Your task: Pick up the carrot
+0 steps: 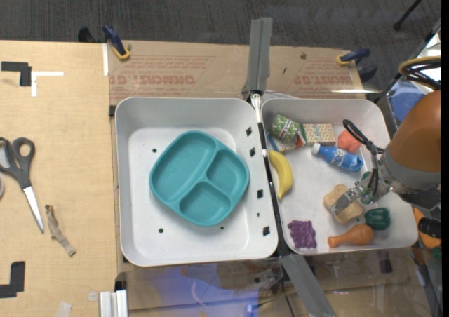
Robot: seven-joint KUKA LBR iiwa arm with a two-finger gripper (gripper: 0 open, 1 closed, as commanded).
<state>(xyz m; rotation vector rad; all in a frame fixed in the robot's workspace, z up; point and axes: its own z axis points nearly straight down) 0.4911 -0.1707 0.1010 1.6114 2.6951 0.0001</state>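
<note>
The carrot (pixel 352 236) is a small orange piece lying near the front edge of the right bin (pixel 319 109), its thin end pointing left. My gripper (pixel 349 201) hangs just above and behind it, low over a tan bread-like piece (pixel 335 201). The arm's orange band (pixel 421 140) reaches in from the right. A short gap of white bin floor separates the carrot from the gripper.
A green pepper (pixel 377 218) sits right beside the carrot. Purple grapes (pixel 302 233), a banana (pixel 282 173), a blue bottle (pixel 339 158), a red-orange item (pixel 349 142) and two small boxes (pixel 302 131) share the right bin. A teal divided plate (pixel 200 177) lies in the left bin (pixel 133 189).
</note>
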